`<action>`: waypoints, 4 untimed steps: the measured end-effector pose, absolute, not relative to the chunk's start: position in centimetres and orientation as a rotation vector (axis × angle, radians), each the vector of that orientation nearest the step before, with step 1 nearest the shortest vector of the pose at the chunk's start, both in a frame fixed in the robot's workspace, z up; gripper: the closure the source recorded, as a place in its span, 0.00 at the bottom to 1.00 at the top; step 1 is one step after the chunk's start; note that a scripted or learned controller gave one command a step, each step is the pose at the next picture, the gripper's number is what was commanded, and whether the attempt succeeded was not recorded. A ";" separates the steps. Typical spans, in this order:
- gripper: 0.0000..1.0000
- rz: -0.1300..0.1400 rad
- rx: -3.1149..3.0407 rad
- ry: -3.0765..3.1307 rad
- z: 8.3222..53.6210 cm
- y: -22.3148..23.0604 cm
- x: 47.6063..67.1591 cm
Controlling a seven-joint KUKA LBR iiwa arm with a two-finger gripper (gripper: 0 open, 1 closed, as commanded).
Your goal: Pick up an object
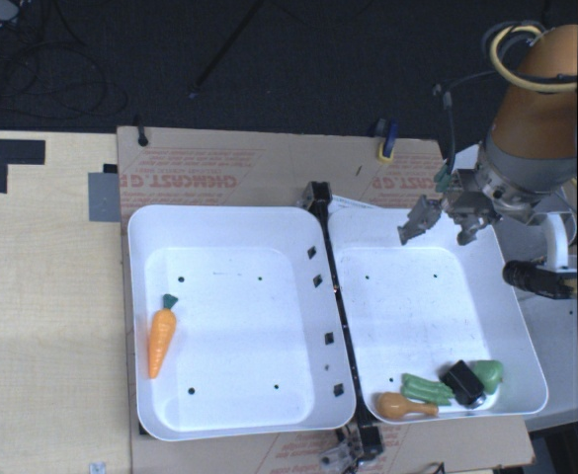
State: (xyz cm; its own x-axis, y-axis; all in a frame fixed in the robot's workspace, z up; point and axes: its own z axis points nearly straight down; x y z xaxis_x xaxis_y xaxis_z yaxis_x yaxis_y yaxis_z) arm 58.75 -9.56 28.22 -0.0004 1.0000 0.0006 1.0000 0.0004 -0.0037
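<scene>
An orange toy carrot with a green top lies by the left wall of the left bin. In the near right corner of the right bin a small heap sits together: an orange gourd-shaped toy, a green pod, a black block and a green piece behind it. My gripper hangs over the far edge of the right bin, well away from the heap. It is open, with nothing between its fingers.
A black divider strip runs between the two bins. Brown cardboard lies under them, with a blue and yellow clip at its far edge. Pale bench surface extends to the left.
</scene>
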 end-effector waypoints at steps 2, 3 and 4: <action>0.00 -0.003 -2.214 -2.230 43.5 4.0 63.8; 0.00 -0.013 -2.215 -2.234 54.5 10.9 62.5; 0.00 0.027 -2.214 -2.213 33.1 11.9 64.2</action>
State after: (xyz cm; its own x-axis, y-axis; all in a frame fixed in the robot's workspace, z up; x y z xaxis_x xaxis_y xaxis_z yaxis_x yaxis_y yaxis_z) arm 64.18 11.86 33.13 0.0004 1.0000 -0.0039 0.9998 -0.0005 -0.0206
